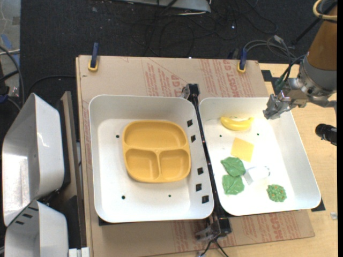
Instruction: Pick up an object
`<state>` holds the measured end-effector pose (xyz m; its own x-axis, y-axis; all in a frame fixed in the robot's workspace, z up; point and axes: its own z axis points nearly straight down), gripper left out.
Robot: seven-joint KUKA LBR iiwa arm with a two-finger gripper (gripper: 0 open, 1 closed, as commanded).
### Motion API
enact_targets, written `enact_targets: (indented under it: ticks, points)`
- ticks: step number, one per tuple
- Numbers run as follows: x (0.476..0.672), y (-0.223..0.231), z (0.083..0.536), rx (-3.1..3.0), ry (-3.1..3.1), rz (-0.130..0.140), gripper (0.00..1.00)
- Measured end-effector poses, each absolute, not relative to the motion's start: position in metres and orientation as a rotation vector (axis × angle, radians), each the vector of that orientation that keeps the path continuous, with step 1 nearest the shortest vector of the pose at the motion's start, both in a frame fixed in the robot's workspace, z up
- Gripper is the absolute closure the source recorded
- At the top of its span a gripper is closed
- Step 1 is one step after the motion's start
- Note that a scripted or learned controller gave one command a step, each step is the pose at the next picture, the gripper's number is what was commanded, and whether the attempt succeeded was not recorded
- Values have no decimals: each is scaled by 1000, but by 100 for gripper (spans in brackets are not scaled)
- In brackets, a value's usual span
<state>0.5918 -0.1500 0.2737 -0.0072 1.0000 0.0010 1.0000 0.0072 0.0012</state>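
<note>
End effector (274, 109) above right bin's (300, 143) far edge, near banana (237, 123).

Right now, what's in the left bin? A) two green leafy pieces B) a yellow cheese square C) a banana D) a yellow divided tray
D: the yellow divided tray sits in the left bin, while the banana, the cheese square and the green leafy pieces all lie in the right bin.
</note>
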Motion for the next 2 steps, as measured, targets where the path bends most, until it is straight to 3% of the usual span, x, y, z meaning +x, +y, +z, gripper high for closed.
enact_targets:
  ticks: [2]
  points:
    - [603, -31, 255, 2213, 2233, 1, 100]
